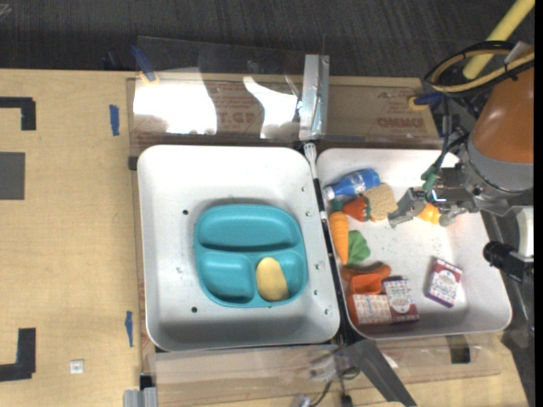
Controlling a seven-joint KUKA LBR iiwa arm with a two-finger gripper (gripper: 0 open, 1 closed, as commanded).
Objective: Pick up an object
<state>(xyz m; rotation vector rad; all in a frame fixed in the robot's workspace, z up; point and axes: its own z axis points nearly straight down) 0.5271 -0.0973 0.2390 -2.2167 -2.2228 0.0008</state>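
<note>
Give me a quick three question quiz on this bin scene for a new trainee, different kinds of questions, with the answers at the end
1. True or false: the yellow lemon-like object lies in the teal divided tray in the left bin.
2. Which bin is the gripper over? A) the left bin B) the right bin C) neither
3. Fill in: along the right bin's left wall, the toy carrot lies just below the ____ bottle.

Key: 1 true; 2 B; 3 blue.
</note>
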